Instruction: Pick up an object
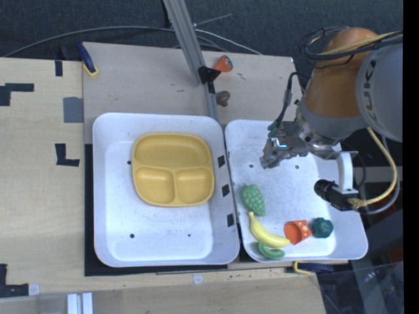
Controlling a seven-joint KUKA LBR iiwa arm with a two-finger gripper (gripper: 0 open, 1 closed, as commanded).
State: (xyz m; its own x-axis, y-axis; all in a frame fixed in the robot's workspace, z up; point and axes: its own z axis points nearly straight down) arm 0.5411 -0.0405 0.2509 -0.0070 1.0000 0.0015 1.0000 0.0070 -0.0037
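Note:
In the right bin lie a green bunch of grapes, a yellow banana with a small green piece under its end, an orange-red toy and a dark teal toy. My gripper hangs over the upper middle of that bin, above and a little right of the grapes. Nothing is visible between its fingers. The arm's wrist hides part of the bin's right side.
The left bin holds a yellow divided plate. A grey pole rises behind the bins, with a small orange object and a brown one on the bench beside it. A black cable fitting hangs off the wrist.

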